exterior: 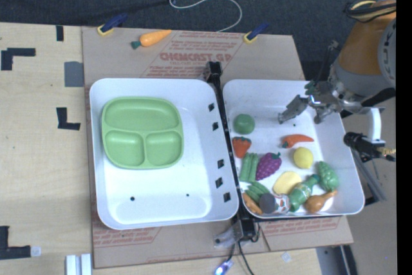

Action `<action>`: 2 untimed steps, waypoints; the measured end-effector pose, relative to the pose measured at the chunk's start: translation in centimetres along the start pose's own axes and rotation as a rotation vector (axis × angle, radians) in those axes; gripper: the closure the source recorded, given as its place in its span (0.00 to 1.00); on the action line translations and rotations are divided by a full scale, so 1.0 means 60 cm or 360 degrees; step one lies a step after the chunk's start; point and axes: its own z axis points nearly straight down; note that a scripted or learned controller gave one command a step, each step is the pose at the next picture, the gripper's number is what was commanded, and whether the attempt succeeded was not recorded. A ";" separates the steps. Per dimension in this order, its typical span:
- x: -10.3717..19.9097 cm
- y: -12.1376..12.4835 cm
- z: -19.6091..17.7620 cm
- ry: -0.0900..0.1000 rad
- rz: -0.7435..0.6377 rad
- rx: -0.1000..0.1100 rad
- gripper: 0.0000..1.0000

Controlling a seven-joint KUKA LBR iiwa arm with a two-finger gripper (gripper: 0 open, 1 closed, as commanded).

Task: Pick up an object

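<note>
Objects for picking lie in the right bin (270, 94), mostly in its lower half. A green round fruit (244, 123) sits near the left wall of this bin. Below it there is a strawberry (240, 146), then a green long vegetable (249, 166) and purple grapes (268, 165) just beside each other. An orange-red chili pepper (297, 139) lies near the middle, and a yellow lemon (303, 157) is just below it. Lower, a yellow piece (286, 183), a broccoli (326, 176) and some more small toy foods are crowded together at the bottom edge; I cannot tell each of them exactly.

The gripper (302, 111) hangs over the upper part of the right bin, above the chili pepper and apart from it. Its two fingers (288, 113) are spread, and nothing is between them. The grey arm with the orange band (364, 42) comes in from the right.

The left bin (109, 203) holds a green tray with three compartments (142, 132) in its upper left part. A toy carrot (153, 38) lies on the cardboard (193, 58) above the bins, well apart from them.
</note>
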 end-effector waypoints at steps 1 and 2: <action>0.123 0.026 -0.219 0.0000 -0.0014 -0.0021 0.00; 0.248 -0.016 -0.528 0.0002 -0.0014 -0.0029 0.00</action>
